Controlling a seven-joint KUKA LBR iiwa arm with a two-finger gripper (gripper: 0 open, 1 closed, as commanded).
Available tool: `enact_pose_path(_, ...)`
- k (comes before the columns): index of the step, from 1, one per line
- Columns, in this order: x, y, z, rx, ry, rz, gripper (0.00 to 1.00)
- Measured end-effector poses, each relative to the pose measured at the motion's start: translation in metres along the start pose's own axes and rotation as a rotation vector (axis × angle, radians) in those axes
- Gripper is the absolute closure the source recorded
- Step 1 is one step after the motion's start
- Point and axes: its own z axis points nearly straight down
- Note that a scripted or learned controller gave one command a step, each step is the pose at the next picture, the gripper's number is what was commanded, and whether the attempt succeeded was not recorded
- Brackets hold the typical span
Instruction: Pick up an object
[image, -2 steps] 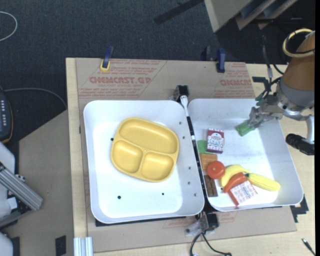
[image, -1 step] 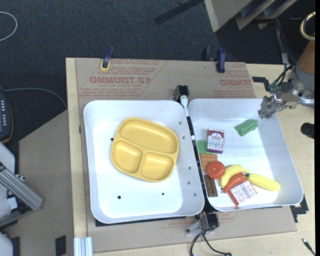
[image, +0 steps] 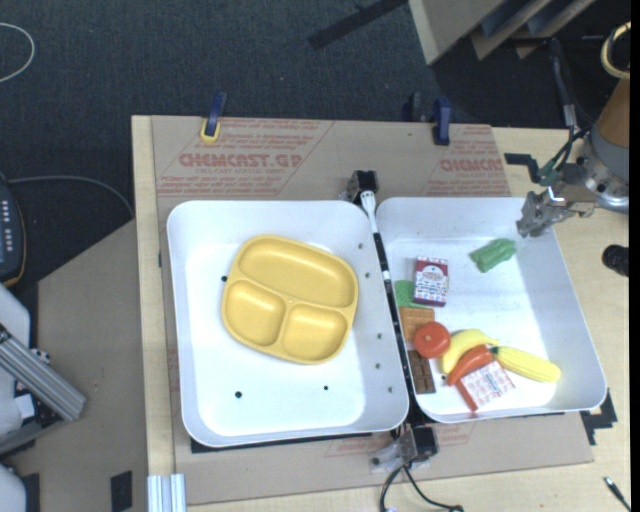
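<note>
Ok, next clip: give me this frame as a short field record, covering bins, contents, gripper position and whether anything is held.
left bin: holds a yellow divided plate
right bin: green block, red-and-white small box, tomato, banana, red-and-white packet, brown bar
clutter: most items bunched in the near left part of the right bin; green block lies apart
gripper: above the far right corner of the right bin, beside the green block
held: nothing seen between the fingers
</note>
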Motion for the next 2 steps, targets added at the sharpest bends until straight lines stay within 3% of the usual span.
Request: enact_pose_path(2, 0.109, 0.024, -0.006, -0.001, 0.001, -0.003, 1.00)
